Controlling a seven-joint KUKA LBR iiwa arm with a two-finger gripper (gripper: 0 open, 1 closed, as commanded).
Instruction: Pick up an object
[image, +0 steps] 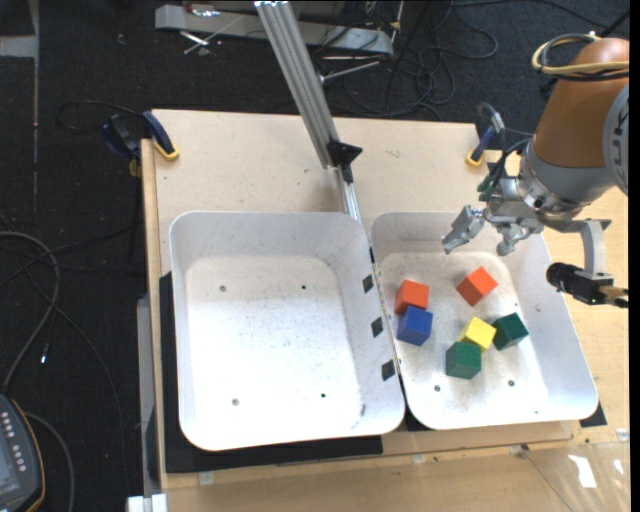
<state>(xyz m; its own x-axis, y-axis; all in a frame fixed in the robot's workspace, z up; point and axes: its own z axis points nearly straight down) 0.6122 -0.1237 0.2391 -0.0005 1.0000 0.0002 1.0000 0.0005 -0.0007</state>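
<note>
The bench (250, 160) bears two white bins: the left bin (265, 325) and the right bin (545, 385), which holds all the blocks. The arm (580, 130) reaches in from the right, its gripper (488, 232) over the right bin's far end with fingers spread, nothing between them. Below it lie an orange block (477, 285), a second orange block (411, 296) touching a blue block (415, 325), then a yellow block (480, 332) between two green blocks (463, 359) and (510, 329)
</note>
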